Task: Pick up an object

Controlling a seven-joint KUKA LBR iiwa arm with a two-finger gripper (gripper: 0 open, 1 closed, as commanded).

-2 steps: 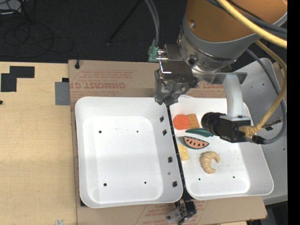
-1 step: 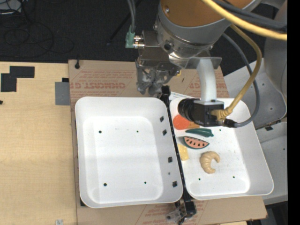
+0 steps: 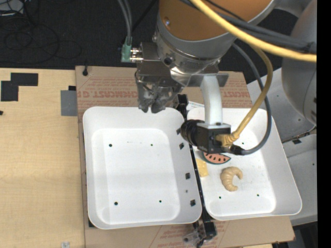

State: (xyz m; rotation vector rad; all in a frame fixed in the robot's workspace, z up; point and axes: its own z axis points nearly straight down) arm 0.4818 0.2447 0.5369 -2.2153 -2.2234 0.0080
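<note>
The right bin (image 3: pixel 269 200) holds three small things. A tan croissant-shaped piece (image 3: pixel 231 178) lies near its middle. A red watermelon-slice toy (image 3: pixel 217 159) sits just behind it, partly under a black unit (image 3: pixel 207 136) on the arm. A small yellow piece (image 3: pixel 202 168) rests against the divider between the bins. My gripper (image 3: pixel 154 101) hangs high over the far rim of the left bin (image 3: pixel 98 138), well to the left of all three things. Nothing shows under its tip.
The arm's large orange and grey body (image 3: pixel 207 19) covers the top middle of the view and hides the far part of the right bin. A yellow cable (image 3: pixel 256 105) loops down to the black unit. Brown cardboard (image 3: pixel 103 84) lies under both bins.
</note>
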